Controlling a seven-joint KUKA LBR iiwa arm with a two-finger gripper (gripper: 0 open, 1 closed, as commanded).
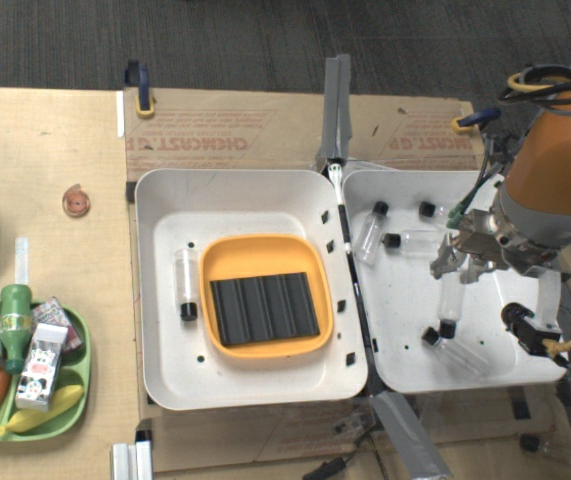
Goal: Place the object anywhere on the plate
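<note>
Plate [265, 253] holds only a black ridged block [265, 306]; vials [448, 308] lie in the right bin [405, 363]. Gripper [465, 263] hovers there; jaws' state unclear. Placing remains.

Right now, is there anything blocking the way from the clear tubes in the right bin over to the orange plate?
Only the two bins' raised rims, which meet between them. The clear tubes lie in the right bin under the claw; the orange plate sits in the left bin, a ridged black block covering its middle.
</note>
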